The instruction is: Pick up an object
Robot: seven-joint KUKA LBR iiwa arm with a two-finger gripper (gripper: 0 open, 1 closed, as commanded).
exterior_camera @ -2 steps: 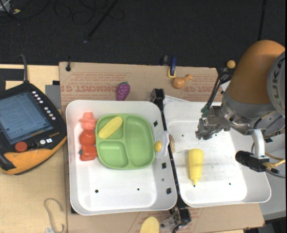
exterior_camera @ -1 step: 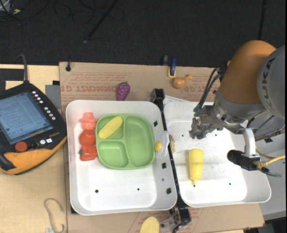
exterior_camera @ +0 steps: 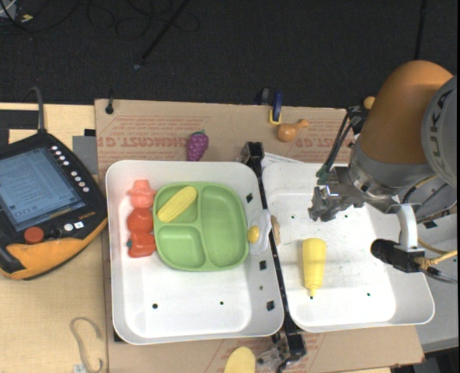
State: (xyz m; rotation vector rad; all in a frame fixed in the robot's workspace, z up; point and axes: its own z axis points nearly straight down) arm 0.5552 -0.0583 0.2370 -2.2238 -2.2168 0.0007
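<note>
While the left bin [exterior_camera: 183, 317] holds a green divided plate [exterior_camera: 203, 228] with a corn cob [exterior_camera: 175, 203] in one compartment and a red figure [exterior_camera: 140, 220] just beside it, the likelier target is the yellow mustard bottle [exterior_camera: 313, 263] lying in the right bin [exterior_camera: 385, 309], nozzle toward the near edge. Squeezing it across its width should work best. Up and to its right, the gripper [exterior_camera: 324, 206] hovers apart from it with nothing held; its opening I cannot tell.
</note>
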